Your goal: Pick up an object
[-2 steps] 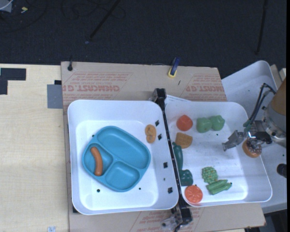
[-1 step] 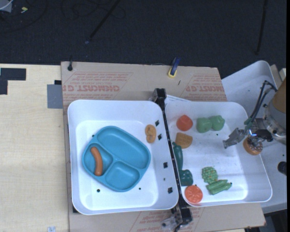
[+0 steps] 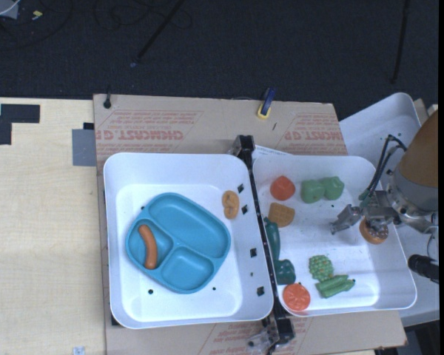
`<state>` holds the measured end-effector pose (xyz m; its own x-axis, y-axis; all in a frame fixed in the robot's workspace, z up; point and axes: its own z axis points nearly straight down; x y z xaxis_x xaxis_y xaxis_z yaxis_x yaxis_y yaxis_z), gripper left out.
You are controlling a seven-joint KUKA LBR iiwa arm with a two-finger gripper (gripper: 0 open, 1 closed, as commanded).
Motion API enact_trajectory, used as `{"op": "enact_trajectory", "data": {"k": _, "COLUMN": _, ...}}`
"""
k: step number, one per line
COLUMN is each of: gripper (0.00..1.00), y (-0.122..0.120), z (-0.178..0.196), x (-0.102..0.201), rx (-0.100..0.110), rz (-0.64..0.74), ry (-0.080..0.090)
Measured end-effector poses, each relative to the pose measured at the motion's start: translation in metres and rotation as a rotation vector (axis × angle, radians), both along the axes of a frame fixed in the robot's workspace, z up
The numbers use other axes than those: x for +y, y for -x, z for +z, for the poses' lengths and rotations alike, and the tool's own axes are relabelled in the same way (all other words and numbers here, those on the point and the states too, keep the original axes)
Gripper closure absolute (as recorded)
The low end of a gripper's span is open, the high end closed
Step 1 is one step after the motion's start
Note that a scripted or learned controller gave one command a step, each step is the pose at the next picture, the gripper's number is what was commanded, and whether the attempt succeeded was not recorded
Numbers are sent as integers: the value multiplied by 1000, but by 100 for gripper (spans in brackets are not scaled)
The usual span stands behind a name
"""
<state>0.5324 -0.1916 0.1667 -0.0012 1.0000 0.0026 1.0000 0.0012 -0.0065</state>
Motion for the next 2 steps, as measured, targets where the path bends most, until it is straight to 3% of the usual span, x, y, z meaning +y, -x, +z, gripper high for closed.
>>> {"op": "enact_trajectory", "data": {"k": 1, "gripper": 0, "y": -1, "z": -64, "x": 1, "rx": 2, "rz": -1, "ry": -1}}
{"op": "enact_trajectory", "data": {"k": 2, "gripper": 0, "y": -2, "z": -77, "x": 3, "rx": -7, "rz": -2, "ry": 1}}
